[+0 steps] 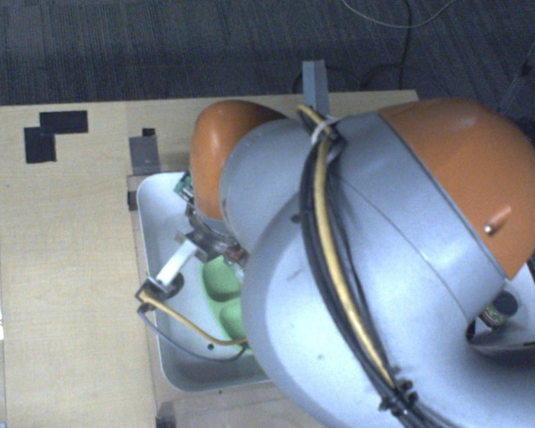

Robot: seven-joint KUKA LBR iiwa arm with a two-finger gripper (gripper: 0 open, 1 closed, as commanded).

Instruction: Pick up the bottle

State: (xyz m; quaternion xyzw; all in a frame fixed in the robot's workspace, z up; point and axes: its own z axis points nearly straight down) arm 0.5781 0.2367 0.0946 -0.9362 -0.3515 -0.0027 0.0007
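From where I stand, the grey arm (pixel 367 274) takes up most of the sight, sweeping in from the right and swelling large over the desk (pixel 60 304). Two orange parts show on it: a big domed one at the right, and a smaller rounded one further left, just above the wrist. A bundle of black and yellowish cables (pixel 332 249) runs down along the arm's grey shell.

Beneath the arm lies a shallow white bin (pixel 173 358), with its left wall and near corner in sight; the rest of it is covered by the arm. Inside the bin, close under the wrist, sits a pale green thing (pixel 221 283) with a rounded shape, which I take to be the bottle, though the arm hides its right side and I cannot be sure of its form.

The claw (pixel 199 238) hangs over the far-left part of the bin, just above and left of the green thing. Its metal parts are tangled in shadow, and I cannot tell how it stands or if it touches the green thing. A white strip-like piece (pixel 171 269) slants down-left from it toward the bin's left wall, and a thin yellowish wire (pixel 189 324) loops across the bin floor.

Black squares (pixel 53 133) mark the far-left part of the desk.
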